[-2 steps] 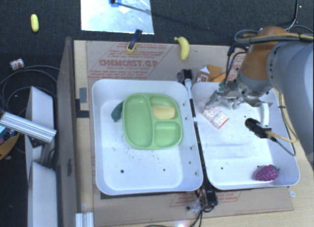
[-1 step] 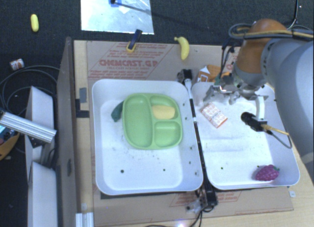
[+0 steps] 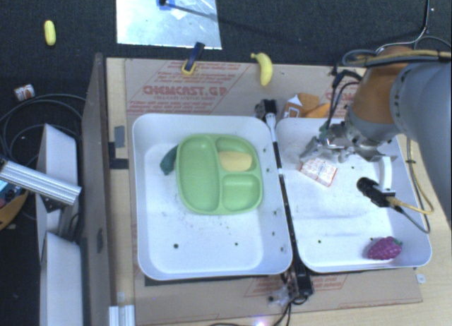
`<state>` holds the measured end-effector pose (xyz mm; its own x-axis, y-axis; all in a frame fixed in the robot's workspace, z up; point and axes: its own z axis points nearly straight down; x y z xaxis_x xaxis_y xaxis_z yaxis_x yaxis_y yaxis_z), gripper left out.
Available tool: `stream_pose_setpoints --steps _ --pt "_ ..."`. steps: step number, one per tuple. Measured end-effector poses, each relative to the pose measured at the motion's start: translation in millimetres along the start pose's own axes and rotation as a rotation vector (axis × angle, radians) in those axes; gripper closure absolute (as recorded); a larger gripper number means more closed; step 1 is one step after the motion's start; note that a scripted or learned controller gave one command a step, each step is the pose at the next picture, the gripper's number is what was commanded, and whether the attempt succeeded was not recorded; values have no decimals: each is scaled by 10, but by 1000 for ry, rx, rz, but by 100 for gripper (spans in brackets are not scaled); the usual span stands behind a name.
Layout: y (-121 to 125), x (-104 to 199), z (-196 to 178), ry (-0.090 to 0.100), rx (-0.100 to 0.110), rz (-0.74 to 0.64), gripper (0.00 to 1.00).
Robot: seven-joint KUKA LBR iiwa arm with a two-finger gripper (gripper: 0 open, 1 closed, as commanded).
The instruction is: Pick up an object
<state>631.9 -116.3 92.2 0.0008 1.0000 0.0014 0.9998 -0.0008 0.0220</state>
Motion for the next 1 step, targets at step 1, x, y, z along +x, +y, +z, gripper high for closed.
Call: stream_pose_setpoints --steps 1 --pt "405 -375 -310 -5 12 -4 0"
